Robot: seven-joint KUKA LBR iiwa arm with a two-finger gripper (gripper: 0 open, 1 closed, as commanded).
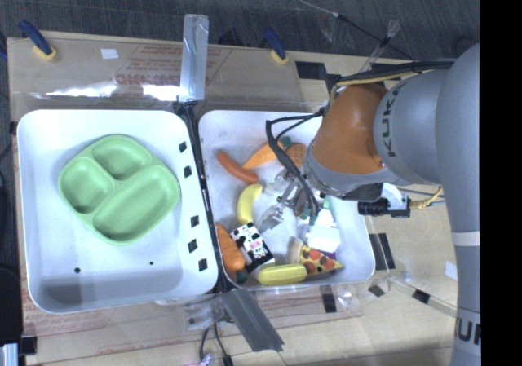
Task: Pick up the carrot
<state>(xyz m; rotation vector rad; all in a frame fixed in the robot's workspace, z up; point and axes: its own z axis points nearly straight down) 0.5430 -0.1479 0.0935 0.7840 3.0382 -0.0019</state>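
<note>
An orange carrot (pixel 260 156) lies in the upper part of the right bin (pixel 214 130), its thick end partly under my wrist. A second orange, carrot-like piece (pixel 230 249) rests against that bin's lower left wall. My gripper (pixel 287 206) hangs low over the middle of the right bin, below and to the right of the upper carrot and just right of a yellow fruit (pixel 248 202). Its fingers (pixel 272 212) stand open and hold nothing. The orange wrist band hides the bin's upper right part.
A reddish sausage-shaped toy (pixel 235 167) lies beside the upper carrot. A black-and-white block (pixel 251 244), a yellow piece (pixel 281 274), a pizza slice (pixel 320 261) and a white item (pixel 325 236) crowd the bin's lower part. The left bin (pixel 49 275) holds a green divided plate (pixel 119 187).
</note>
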